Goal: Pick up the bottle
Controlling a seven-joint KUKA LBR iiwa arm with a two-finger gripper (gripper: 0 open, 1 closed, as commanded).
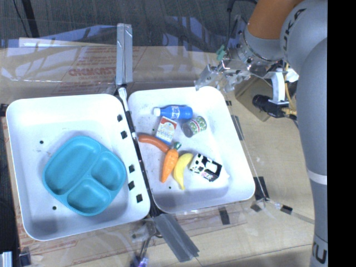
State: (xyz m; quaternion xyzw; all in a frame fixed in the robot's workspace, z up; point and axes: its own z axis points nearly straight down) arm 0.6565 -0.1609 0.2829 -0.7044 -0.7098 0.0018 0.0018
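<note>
The bottle (174, 112) lies on its side, far in the right bin (240, 171); probably light, smooth plastic, best gripped mid-body. My jaws' state I cannot tell.

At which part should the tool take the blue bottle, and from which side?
Likely the middle of the blue bottle, from above. It lies flat, white cap toward the left, so closing across its narrow width fits. The green can sits near its right end.

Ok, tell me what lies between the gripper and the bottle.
In the camera view, only the right bin's white rim and bare floor lie between the gripper and the blue bottle.
</note>
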